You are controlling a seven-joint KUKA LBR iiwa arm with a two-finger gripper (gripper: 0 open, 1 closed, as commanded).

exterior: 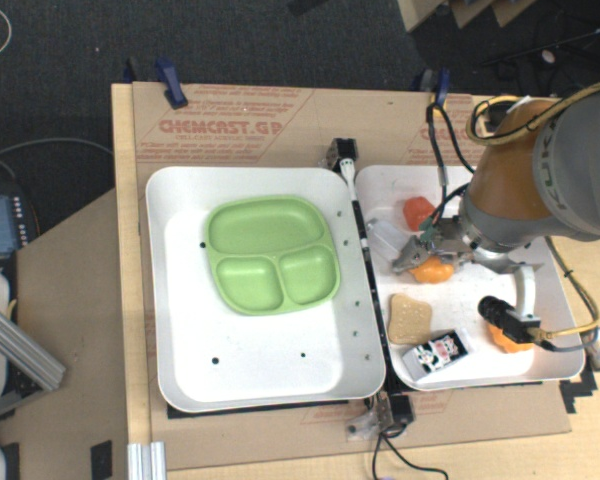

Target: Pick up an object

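End effector (416, 255): low inside the right shallow white plastic bin (555, 280), near that bin's middle, at the end of the grey arm (565, 173) with the orange band that reaches in from the right; whether it is open or closed cannot be told. Round orange object (435, 271): on the bin floor, right against the end effector and partly covered by it; a grip on it cannot be confirmed. Red-orange rounded object (417, 210): same bin, just beyond the end effector, towards the far wall. Flat tan bread-like slice (410, 318): same bin, near side. Small black-and-white printed packet (435, 352): by the bin's near wall, just beside the slice. Left shallow white plastic bin (175, 298): holds a pale green three-compartment plastic plate (272, 253). Both bins rest side by side on the cardboard-covered table (230, 123).
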